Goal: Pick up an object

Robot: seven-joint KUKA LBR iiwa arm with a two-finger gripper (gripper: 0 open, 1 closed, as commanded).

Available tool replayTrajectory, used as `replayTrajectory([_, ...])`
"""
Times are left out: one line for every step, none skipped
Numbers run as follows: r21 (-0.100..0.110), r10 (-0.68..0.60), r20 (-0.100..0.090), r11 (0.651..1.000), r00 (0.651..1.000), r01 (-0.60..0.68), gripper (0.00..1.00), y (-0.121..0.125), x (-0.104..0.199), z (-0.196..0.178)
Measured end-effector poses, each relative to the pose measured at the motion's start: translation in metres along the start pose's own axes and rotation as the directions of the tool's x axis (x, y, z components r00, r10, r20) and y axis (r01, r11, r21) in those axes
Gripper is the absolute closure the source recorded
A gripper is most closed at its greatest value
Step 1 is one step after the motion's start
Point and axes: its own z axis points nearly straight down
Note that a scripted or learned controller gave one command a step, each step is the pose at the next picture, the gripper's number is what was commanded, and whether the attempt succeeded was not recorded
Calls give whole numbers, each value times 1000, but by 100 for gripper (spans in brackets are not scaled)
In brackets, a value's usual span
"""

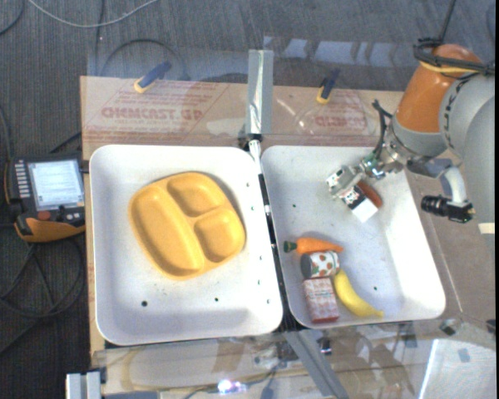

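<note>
**Arm reaches into the right bin, gripper low over its upper part**

The grey arm enters from the upper right of the frame, its orange band sitting just above the wrist. From there the wrist slants down and to the left, ending in the gripper over the upper middle of the right bin. The gripper's metal parts sit over a small dark red and white object that lies just at their lower right edge; whether the gripper is open, closed or gripping that object cannot be told from this angle.

Lower in the same bin, near its bottom centre, a cluster of things lies close together: a carrot at the top, a round can with a red label just below it, a red box under the can, and a banana curving along the box's right side. They are apart from the gripper.

The left bin holds a yellow divided tray at its centre. Both bins rest side by side on the surface, with a handheld screen unit at the far left of the frame.
</note>
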Motion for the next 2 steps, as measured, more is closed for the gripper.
replayTrajectory([-5, -2, 7, 1000, 1000, 2, 100, 3, -1, -13])
replayTrajectory([0, 31, 0, 1000, 1000, -31, 100, 22, 36, -95])
